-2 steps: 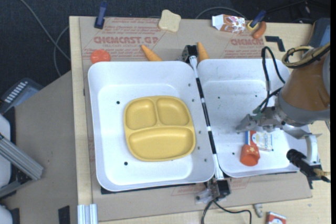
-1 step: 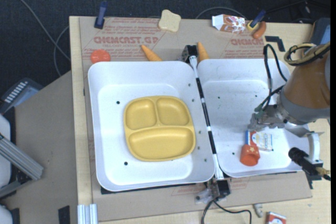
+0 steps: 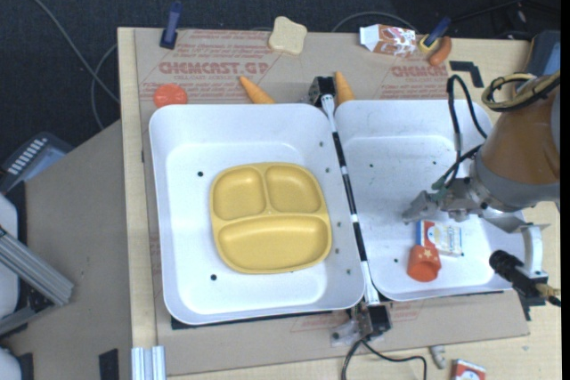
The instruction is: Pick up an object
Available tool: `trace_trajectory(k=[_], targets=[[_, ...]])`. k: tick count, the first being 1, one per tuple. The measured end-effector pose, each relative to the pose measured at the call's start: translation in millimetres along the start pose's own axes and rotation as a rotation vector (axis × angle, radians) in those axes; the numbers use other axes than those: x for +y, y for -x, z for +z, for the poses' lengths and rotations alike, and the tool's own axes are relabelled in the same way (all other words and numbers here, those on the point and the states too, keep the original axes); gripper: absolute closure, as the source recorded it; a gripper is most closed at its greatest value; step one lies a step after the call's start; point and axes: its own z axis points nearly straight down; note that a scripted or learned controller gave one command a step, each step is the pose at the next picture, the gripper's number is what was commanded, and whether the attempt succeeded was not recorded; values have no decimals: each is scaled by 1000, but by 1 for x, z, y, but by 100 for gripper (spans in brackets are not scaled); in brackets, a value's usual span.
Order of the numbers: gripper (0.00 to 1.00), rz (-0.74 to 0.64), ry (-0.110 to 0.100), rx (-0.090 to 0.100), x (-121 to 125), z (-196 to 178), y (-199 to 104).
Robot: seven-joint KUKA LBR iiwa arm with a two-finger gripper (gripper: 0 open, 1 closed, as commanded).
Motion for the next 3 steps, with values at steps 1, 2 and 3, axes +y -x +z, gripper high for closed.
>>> trace_trajectory(k=[1,2,3], targets=[[0,-1,-1,-1,-17,29,-20],[100,1,4,-6,-16,18,-18],[0,1,2,-6,-17,19,-18]])
